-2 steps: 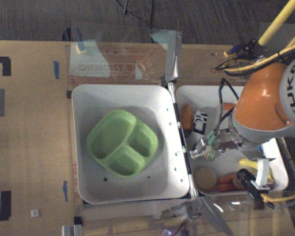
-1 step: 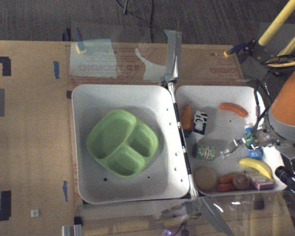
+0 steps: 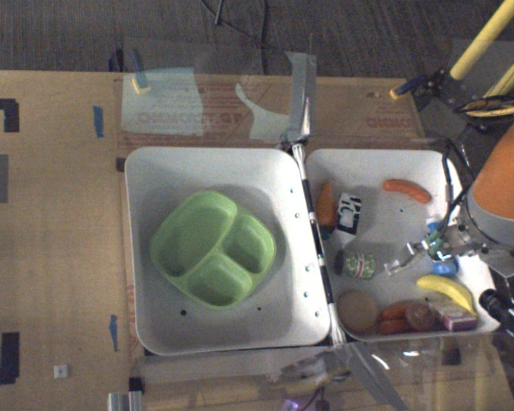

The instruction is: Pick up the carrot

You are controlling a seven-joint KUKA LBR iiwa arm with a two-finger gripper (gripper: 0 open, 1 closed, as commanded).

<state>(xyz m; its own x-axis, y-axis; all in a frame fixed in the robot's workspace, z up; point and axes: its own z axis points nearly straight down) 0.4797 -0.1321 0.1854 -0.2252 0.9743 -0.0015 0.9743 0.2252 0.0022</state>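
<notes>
Quickly, left to right. Left bin (image 3: pixel 146 315): green tray (image 3: pixel 212 248) at centre, irrelevant.

Right bin (image 3: pixel 373 157): carrot (image 3: pixel 325 205) hard against the left wall, nearer the far left corner, lying lengthwise along that wall. Judged to be the carrot from its orange colour and taper. Just beside it on the right, a carton (image 3: pixel 349 213), touching or nearly so. Toward the front edge, a green can (image 3: pixel 358 265), then a brown disc (image 3: pixel 356 310) by the front left corner. Near the far edge, an orange-red sausage (image 3: pixel 407 191), similar in colour and easy to mistake, so worth checking before committing.

Gripper (image 3: pixel 415 255) hovering right of centre, toward the right wall, well apart from the carrot. Open or closed: cannot tell. Nothing seen held. Banana (image 3: pixel 446 291) just beyond it, toward the front right corner.

Step in hand, probably: reach across to the carrot. To do it well:
- Travel left above the can and carton.
- Turn the wrist to close across the carrot's short axis.
- Come down on its middle.
- Descend straight, close only once low around it, and lift vertically.

Tight spot, with wall on one side and carton on the other. Risk of clipping either, or of nudging the carrot along the wall.
</notes>
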